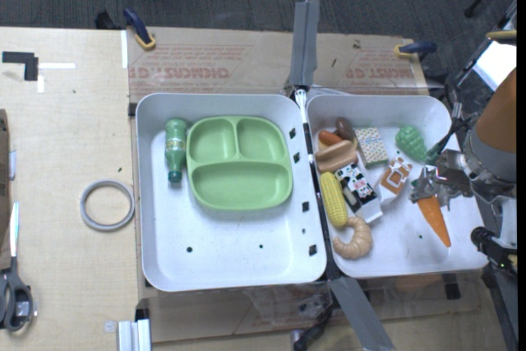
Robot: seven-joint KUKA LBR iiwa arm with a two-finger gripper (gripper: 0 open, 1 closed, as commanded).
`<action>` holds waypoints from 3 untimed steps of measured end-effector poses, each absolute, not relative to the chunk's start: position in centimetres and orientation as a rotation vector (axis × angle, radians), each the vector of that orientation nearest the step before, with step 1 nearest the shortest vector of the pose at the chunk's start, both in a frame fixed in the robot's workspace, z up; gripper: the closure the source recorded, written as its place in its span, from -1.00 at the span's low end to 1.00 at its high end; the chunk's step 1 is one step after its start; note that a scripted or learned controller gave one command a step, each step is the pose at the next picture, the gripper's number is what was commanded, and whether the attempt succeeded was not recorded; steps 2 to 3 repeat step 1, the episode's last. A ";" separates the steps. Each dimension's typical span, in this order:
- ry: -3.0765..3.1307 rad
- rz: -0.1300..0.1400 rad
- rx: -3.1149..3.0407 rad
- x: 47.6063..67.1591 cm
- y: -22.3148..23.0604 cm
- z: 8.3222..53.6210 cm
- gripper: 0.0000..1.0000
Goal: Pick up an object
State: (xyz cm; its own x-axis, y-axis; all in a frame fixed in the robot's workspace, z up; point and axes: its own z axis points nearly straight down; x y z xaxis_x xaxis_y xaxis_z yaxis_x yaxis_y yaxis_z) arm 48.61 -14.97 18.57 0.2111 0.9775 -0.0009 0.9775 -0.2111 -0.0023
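Note:
The right bin (394,252) holds several toy foods. An orange carrot (436,224) lies near its right wall, tip pointing to the front. My gripper (426,188) hangs right over the carrot's thick end, coming in from the right edge. To its left lie a small orange box (397,175), a green leafy toy (412,142), a cow-print carton (358,187), a corn cob (333,199), a croissant (353,238), a hot dog (335,149) and a speckled packet (371,145).
The left bin (149,201) holds a green divided plate (240,163) and a green bottle (175,148) beside it. A tape ring (107,204) and scissors (15,300) lie on the bench at the left. The bins' shared wall (306,177) stands between the two bins.

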 end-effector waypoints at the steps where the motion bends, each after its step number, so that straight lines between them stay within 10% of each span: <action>1: -1.952 0.005 -2.460 54.5 -10.8 23.3 1.00; 3: -1.952 0.005 -2.460 54.5 -10.8 23.3 1.00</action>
